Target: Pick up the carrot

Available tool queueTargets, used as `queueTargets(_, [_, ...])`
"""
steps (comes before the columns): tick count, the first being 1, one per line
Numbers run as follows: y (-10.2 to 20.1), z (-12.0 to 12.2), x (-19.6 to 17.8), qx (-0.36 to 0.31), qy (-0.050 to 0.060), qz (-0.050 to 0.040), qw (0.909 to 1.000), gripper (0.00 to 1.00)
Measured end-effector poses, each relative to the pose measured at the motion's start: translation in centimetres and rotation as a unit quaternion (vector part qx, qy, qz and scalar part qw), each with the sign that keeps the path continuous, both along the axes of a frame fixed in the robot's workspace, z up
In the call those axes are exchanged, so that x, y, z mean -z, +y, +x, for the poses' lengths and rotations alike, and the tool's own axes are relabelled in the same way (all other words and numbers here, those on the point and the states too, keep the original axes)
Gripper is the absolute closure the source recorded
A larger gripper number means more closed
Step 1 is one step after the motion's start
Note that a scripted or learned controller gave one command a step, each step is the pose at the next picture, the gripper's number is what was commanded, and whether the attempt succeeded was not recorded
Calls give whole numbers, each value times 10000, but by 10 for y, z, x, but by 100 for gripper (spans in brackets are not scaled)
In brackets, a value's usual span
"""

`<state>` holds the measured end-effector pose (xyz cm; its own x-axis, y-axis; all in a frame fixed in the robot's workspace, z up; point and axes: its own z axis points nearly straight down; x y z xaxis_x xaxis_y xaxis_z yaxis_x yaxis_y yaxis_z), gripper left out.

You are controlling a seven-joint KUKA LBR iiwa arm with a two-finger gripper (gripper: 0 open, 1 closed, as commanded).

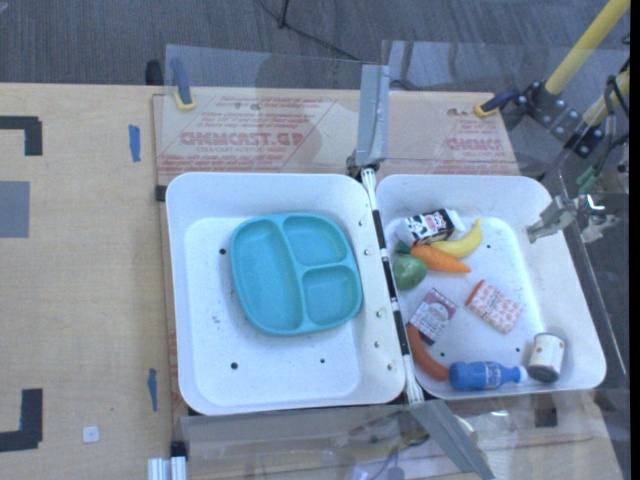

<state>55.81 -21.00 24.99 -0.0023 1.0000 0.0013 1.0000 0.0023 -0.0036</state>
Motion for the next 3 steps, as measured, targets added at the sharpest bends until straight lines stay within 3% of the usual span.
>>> queueTargets(1, [-12, 24, -68, -1416, -33, -18, 9899, 0])
queueTargets(2, [31, 45, 145, -936, -13, -4, 9956, 0])
queueTargets(3, [87, 64, 162, -48, -26, -13, 10000, 0])
